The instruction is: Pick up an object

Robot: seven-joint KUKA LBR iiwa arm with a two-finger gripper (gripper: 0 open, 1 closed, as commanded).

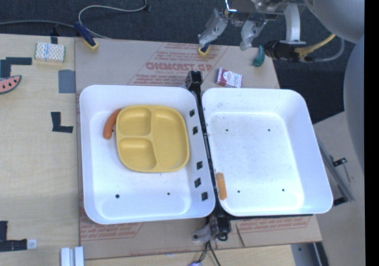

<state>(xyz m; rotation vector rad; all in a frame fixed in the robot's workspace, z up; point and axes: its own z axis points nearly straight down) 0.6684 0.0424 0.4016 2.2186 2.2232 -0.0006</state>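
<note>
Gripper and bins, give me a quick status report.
Gripper open, holding nothing, raised beyond the bins. Yellow divided plate and orange carrot in left bin. Small orange piece in right bin. Nothing blocking.

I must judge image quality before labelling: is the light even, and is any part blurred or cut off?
Camera view: soft, even light, faint shadows inside both bins; yellow plate and right bin look sharp; the gripper is slightly soft, and the arm is cut off by the top edge.

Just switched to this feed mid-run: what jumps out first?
The yellow plate in the left bin, with an orange sausage against its left edge. A second sausage lies by the right bin's left wall. The gripper hangs open above the bench's far edge, holding nothing.
</note>
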